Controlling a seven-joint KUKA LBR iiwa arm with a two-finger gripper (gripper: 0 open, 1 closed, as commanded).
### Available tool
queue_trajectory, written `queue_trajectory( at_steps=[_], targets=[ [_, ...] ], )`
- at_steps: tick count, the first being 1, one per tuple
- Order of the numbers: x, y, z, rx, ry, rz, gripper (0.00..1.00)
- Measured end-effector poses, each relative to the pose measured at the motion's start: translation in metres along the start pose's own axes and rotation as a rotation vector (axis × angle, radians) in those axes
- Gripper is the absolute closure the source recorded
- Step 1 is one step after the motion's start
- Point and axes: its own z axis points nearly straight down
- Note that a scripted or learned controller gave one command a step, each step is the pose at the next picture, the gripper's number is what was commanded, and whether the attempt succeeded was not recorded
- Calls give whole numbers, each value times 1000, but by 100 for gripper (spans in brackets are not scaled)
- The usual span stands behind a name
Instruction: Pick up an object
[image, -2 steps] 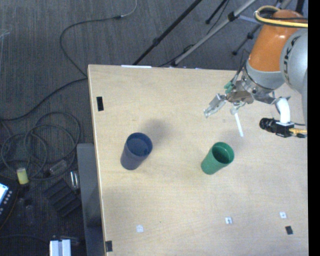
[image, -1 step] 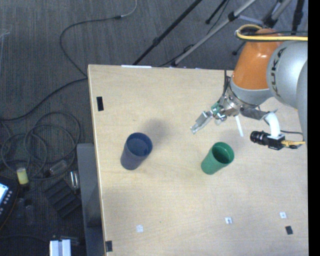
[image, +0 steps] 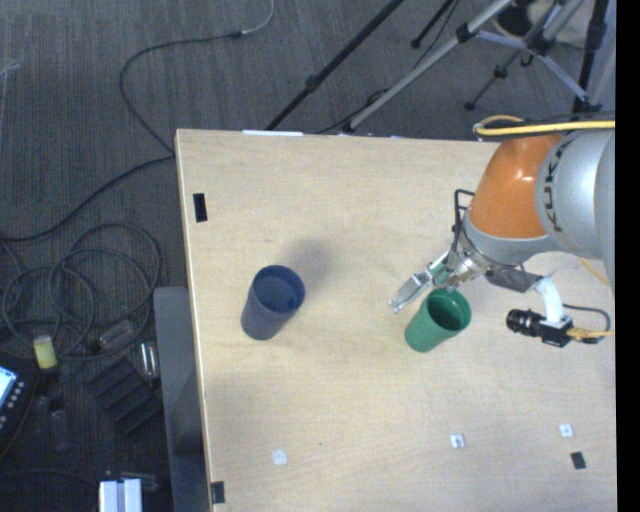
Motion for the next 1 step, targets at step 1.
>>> queue_trajectory(
  at_steps=[1],
  targets=[
    [0, 0, 0, -1, 1, 0, 0]
  ],
)
